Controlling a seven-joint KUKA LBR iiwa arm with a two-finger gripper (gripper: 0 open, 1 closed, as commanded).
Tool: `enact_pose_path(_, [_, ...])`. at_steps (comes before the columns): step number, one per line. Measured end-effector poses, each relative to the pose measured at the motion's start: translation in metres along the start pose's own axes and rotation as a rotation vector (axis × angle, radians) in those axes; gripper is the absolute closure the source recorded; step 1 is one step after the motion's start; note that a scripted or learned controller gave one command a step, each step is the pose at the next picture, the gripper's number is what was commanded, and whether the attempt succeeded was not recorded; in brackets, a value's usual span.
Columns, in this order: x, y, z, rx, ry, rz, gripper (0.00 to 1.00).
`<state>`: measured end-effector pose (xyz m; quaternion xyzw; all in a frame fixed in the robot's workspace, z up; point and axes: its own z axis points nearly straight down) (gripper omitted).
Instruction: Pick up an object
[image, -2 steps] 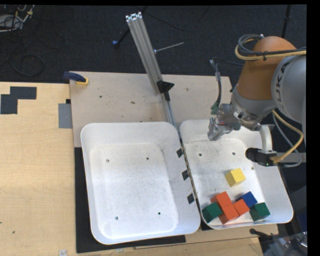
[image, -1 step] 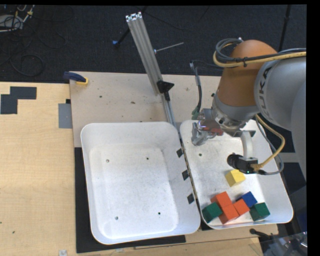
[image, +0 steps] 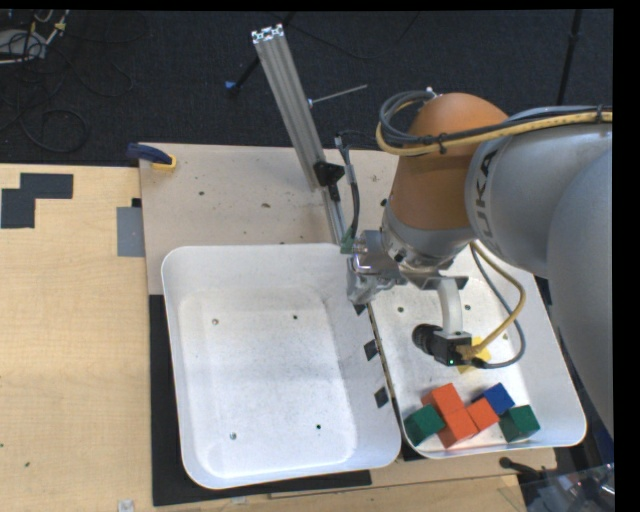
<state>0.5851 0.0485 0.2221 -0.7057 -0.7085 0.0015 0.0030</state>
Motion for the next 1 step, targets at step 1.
enact_pose_path(1, [0.0479, -0.0033, -0.015, -0.004, 0.0, -0.001, 1.0])
